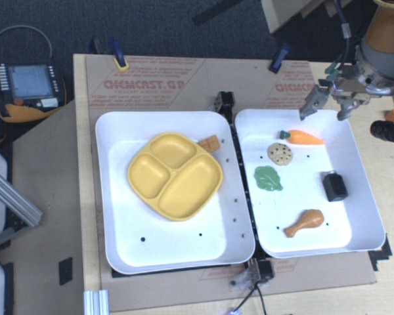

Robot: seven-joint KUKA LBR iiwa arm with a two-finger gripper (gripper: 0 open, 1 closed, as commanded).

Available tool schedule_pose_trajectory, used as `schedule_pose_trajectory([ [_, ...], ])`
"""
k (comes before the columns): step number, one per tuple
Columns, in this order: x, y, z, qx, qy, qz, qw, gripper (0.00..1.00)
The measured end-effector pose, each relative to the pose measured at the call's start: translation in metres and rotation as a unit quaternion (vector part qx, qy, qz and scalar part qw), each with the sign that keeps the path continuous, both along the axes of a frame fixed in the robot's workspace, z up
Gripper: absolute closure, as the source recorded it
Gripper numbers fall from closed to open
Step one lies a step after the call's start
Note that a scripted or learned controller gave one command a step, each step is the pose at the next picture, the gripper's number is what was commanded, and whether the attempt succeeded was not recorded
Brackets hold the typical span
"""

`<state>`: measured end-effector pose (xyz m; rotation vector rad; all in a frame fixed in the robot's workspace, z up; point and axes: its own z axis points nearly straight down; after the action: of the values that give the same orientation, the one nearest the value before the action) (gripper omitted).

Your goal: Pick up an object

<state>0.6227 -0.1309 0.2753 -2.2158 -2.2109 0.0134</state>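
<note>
In the right bin (361,222), a toy drumstick (305,222) lies nearest, then a black block (335,186) and green leaf (268,178), a cookie (280,153), and a carrot (302,137) farthest. The gripper (328,109) hovers above the far rim, fingers spread, holding nothing. A yellow divided plate (175,175) sits in the left bin (118,228).

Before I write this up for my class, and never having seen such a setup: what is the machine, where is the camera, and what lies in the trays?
One camera looks down at a slant on a bench. A robot arm reaches in from the right; its pincer, fingers apart, hangs above the right bin, holding nothing. That bin holds a toy carrot, cookie, green leaf, black block and drumstick. The left bin holds a yellow divided plate and a small brown piece.
</note>
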Motion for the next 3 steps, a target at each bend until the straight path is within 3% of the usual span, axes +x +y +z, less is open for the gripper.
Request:
schedule_pose_trajectory([
  [1,0.002,0.000,0.008,-0.0009,-0.007,0.001,1.0000,0.00],
  [3,0.002,0.005,-0.077,-0.0009,-0.006,0.001,1.0000,0.00],
])
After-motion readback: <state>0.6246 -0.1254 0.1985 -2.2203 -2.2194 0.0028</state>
